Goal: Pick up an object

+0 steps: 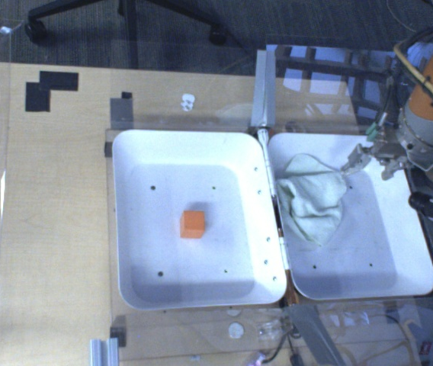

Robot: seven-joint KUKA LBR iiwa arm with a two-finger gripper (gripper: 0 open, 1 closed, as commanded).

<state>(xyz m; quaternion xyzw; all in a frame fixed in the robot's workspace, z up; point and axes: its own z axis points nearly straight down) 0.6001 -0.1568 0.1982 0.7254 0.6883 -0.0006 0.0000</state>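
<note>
The gripper (357,161) hangs at the upper edge of the right white bin (399,280), and I cannot tell how its jaws stand. The crumpled pale green cloth (314,200) lies just beside and below-left of it, its length running down the bin.

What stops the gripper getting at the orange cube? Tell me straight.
Probably nothing. The cube sits alone in the left bin, open from above. The gripper hangs over the right bin by the cloth, so it must cross the divider first.
</note>
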